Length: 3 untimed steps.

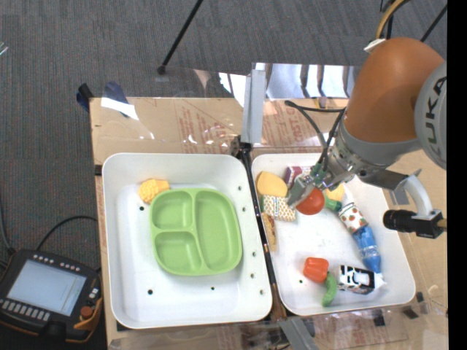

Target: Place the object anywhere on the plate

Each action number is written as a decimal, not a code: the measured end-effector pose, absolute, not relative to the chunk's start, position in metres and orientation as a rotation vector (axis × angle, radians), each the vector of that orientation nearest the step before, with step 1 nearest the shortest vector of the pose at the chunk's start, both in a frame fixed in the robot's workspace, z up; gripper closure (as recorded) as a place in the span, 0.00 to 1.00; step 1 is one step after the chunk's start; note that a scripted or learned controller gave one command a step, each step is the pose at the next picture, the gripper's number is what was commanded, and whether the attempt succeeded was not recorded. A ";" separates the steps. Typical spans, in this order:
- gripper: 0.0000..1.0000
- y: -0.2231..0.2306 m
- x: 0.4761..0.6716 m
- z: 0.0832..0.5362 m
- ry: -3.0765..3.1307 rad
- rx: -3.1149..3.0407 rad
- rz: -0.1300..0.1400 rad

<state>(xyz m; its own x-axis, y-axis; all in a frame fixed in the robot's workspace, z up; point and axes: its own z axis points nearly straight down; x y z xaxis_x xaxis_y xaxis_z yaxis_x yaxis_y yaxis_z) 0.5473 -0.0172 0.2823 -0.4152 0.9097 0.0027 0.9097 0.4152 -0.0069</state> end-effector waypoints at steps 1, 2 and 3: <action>1.00 0.050 0.485 0.183 -2.710 -1.566 0.012; 1.00 0.106 0.497 0.213 -2.728 -1.551 0.002; 1.00 0.181 0.520 0.224 -2.734 -1.539 0.006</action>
